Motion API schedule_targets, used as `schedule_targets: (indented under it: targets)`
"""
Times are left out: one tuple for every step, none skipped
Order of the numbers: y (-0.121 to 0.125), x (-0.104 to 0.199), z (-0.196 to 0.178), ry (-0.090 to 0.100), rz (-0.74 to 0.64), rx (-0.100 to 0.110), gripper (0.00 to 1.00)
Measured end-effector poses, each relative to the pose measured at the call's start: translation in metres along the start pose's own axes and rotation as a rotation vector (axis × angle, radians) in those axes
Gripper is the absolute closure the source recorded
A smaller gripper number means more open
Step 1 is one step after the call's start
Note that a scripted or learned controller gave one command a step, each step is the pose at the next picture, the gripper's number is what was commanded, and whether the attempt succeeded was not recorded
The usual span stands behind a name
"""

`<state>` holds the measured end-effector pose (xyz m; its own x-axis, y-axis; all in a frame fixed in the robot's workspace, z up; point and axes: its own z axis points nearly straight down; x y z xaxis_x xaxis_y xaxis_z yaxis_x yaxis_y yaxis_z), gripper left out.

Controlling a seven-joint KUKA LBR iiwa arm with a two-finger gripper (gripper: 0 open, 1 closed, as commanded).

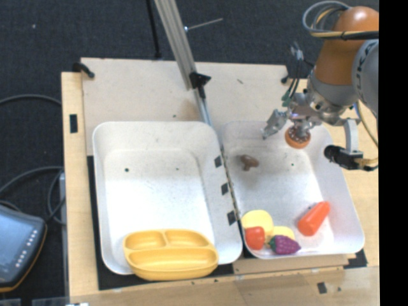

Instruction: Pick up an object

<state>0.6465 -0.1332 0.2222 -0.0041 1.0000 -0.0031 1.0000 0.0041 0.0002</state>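
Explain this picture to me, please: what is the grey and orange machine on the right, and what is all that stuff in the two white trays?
That machine is a robot arm, seen from a camera fixed above the bench. Its claw hangs over the right bin's far end, beside a small orange round thing; whether the claw holds it is unclear. That bin has toy food: a carrot, a yellow piece, a red piece, purple grapes and a small brown lump. The left bin holds a yellow divided tray.

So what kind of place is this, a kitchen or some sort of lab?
Most likely a robotics lab test bench, not a kitchen: a grey and orange robot arm reaches over two white bins, which hold toy food like a plastic carrot and a yellow divided tray.
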Motion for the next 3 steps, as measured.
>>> schedule_targets:
  targets:
    - [0.001,0.0,-0.011,-0.001,-0.004,-0.002,1.0]
    - [0.021,0.027,-0.025,0.003,-0.001,-0.004,1.0]
    - [0.031,0.082,0.024,0.003,-0.002,0.003,1.0]
